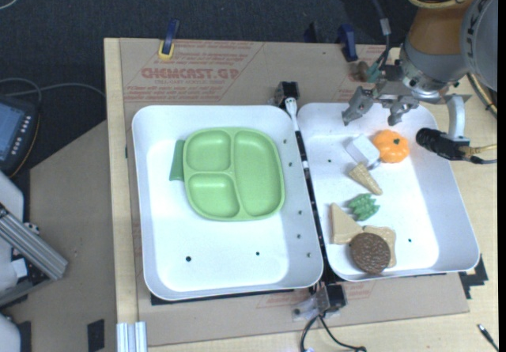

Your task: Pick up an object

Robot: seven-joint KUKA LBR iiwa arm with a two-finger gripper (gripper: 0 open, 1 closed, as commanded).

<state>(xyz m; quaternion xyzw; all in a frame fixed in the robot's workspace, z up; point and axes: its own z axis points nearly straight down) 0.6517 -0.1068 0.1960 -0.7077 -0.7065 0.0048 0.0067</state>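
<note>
My gripper (376,110) hangs open over the far end of the right bin (455,208), its two fingers spread with nothing between them. Just below it lie a white block (363,149) and an orange pumpkin-like toy (391,145). Further toward the front of the bin are a tan wedge (364,178), a green leafy piece (364,206), a tan slice (342,223) and a brown round cookie (369,252).
The left bin (158,247) bears a green divided plate (235,172). A black divider bar (302,176) runs between the bins. A black cylindrical part (439,142) sticks in over the right bin's right edge.
</note>
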